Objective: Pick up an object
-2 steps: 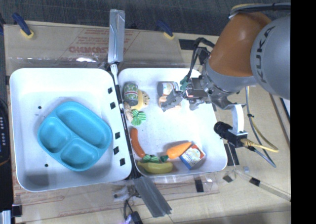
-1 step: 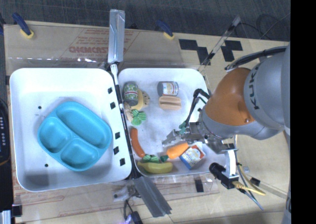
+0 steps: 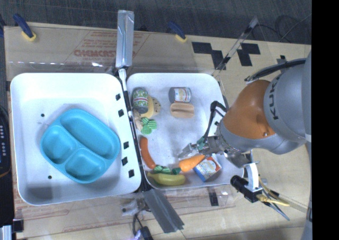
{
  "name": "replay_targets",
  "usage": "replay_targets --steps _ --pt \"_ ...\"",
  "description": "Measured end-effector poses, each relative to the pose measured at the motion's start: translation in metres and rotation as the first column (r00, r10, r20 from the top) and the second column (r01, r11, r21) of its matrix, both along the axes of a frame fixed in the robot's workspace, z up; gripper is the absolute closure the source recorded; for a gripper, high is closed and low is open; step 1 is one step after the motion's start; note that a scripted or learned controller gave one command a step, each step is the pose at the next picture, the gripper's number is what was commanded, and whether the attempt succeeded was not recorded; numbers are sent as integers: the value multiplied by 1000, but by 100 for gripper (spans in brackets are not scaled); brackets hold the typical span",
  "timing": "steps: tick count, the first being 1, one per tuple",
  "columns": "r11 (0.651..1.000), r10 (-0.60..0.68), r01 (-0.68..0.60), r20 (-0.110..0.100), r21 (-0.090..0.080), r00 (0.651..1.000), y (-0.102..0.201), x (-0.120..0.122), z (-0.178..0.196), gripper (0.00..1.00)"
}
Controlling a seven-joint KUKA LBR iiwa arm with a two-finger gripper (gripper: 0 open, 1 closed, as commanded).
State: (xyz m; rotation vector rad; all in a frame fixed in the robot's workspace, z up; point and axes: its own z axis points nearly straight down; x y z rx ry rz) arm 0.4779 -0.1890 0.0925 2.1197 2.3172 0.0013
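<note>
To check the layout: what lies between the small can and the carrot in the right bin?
In the camera view, a hot dog bun lies just below the can; then bare white bin floor reaches down to the carrot.

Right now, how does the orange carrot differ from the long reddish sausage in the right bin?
The orange carrot is short, stubby and bright orange; the long reddish sausage is thinner, longer and darker red-orange. The carrot lies nearly crosswise beside the end effector; the sausage runs lengthwise along the bin's left wall, away from it. Both lie flat in the right white bin.
</note>
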Motion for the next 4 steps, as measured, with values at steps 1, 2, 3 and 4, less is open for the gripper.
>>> replay_targets --steps 1,2,3,4 --pt "1000 5 -5 2 -1 1000 0 1 10 100" --pt "931 364 -364 0 0 931 -21 21 0 100" --pt "932 363 -363 0 0 932 -21 21 0 0" --pt "932 363 -363 0 0 932 -21 21 0 0"
